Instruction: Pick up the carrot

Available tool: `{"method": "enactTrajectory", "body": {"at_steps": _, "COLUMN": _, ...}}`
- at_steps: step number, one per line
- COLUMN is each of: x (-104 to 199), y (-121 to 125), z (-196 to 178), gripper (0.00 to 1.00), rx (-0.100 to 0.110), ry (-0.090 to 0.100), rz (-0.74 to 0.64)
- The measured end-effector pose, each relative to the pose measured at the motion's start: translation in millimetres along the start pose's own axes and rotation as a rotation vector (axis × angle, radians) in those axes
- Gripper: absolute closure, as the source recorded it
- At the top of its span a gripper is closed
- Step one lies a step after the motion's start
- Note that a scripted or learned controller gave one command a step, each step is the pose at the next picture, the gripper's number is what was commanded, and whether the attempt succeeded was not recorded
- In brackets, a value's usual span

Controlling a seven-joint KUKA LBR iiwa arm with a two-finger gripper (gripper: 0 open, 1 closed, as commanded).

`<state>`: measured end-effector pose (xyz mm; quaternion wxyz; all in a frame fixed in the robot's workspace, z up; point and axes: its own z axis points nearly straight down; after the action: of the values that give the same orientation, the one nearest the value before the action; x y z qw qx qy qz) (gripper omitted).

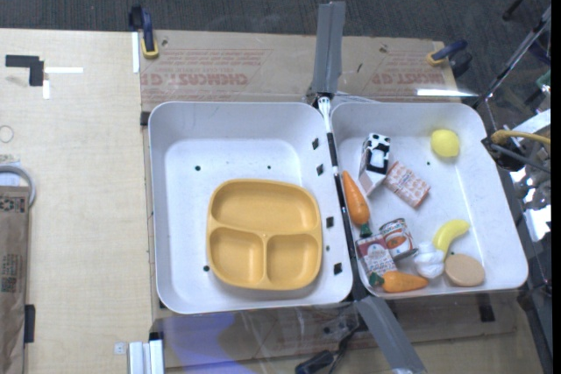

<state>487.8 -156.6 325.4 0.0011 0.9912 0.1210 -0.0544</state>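
Right bin point(491, 215), centre-right of frame: carrot point(355, 199) lies along its left wall, tip up, w/ a second carrot point(401, 281) at the bottom edge beside a small can point(396, 237). Also in there: black-white carton point(376, 155), patterned box point(408, 185), lemon point(445, 144), banana point(450, 234), tan round piece point(464, 270). Left bin point(175, 188) holds a yellow divided plate point(264, 234). Gripper: can't tell its state; no arm over either bin.

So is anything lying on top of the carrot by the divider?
No. The carrot lies uncovered along the right bin's left wall, open from above. A milk carton sits just to its right, and a can below.
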Motion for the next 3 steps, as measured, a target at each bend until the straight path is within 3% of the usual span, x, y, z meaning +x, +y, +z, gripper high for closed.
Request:
{"method": "enactTrajectory", "body": {"at_steps": 1, "x": 45.1, "y": -10.5, "z": 46.5, "gripper": 1.00, "rx": -0.008, "ry": 0.096, "rz": -0.001}}
{"method": "enactTrajectory", "body": {"at_steps": 2, "x": 47.8, "y": -1.2, "z": 12.1, "gripper": 1.00, "rx": -0.008, "ry": 0.098, "rz": 0.038}}
{"method": "enactTrajectory", "body": {"at_steps": 3, "x": 94.4, "y": 41.2, "z": 36.2, "gripper": 1.00, "rx": -0.009, "ry": 0.098, "rz": 0.018}}
